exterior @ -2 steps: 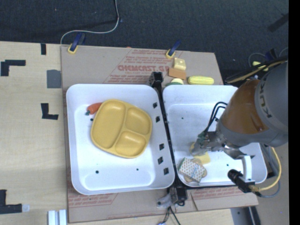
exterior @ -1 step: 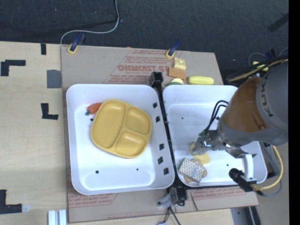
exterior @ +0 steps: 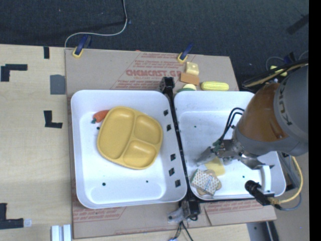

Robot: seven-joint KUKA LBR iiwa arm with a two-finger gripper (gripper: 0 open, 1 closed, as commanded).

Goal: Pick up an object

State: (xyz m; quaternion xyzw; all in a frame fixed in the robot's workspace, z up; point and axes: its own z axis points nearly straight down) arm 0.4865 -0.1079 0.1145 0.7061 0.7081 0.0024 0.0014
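The gripper (exterior: 210,154) is down in the right bin (exterior: 200,115), at four o'clock from the yellow plate (exterior: 129,137) — likely after the pale yellow block (exterior: 216,167) touching its tip. Its grip? Cannot tell — too blurred.

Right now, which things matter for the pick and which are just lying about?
For the pick:
gripper, low in the right bin
pale yellow piece beside it
patterned packet near the front wall

Lying about:
yellow tray in the left bin
orange piece behind the tray
corn cob and tan block on the cardboard
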